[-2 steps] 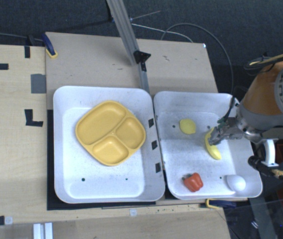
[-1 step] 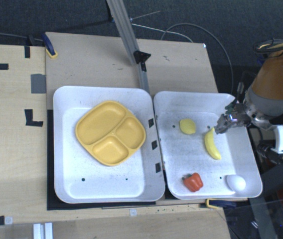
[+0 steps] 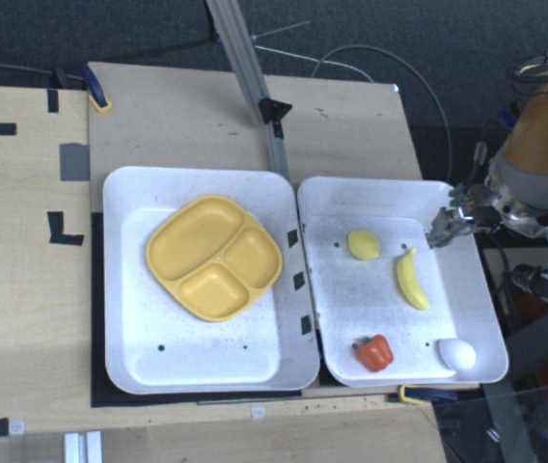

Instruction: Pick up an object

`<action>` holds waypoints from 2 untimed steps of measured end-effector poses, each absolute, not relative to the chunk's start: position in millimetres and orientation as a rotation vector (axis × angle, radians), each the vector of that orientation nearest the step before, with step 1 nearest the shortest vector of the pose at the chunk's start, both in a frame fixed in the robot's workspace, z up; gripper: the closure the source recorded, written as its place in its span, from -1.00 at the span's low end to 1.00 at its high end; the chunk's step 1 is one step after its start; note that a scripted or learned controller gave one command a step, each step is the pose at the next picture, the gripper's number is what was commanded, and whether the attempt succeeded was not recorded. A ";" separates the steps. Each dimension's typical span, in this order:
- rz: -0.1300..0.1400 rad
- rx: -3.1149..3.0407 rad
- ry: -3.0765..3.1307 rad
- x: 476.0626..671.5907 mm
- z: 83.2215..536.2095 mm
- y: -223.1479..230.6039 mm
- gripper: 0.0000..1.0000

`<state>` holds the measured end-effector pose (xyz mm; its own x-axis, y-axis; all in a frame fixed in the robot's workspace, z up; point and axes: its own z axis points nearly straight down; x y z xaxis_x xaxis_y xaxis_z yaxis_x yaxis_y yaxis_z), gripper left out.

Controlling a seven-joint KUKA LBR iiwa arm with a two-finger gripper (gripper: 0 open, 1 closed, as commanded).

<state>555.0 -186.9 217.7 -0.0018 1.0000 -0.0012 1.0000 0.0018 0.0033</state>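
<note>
- My gripper is at the right side of the picture, over the upper right corner of the right bin, close to its rim.
- If my fingers are wide or narrow, I cannot tell; they are small and dark there, and I see nothing between them.
- My arm comes in from the right edge, with the orange band above the wrist.
- In the right bin there are four things, all lying on the floor of the bin and apart from each other.
- A banana lies just below and to the left of my gripper, with its length going up and down in the picture.
- A small round yellow fruit, maybe a lemon, lies to the left of the banana, near the top part of the bin.
- A red pepper is near the lower edge of the bin, below the lemon.
- A white ball sits in the lower right corner of the bin, to the right of the pepper.
- The left bin touches the right bin side by side and holds a yellow plate with three compartments, turned a little at an angle.
- Both bins stand on the wooden counter.
- A grey metal bar goes from the top of the picture down to the place where the two bins meet.
</note>
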 end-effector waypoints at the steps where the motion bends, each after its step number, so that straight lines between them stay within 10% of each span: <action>1: -0.001 2.216 2.230 555.6 208.6 -134.0 1.00; 2: 0.001 2.216 2.230 555.2 216.2 -89.3 1.00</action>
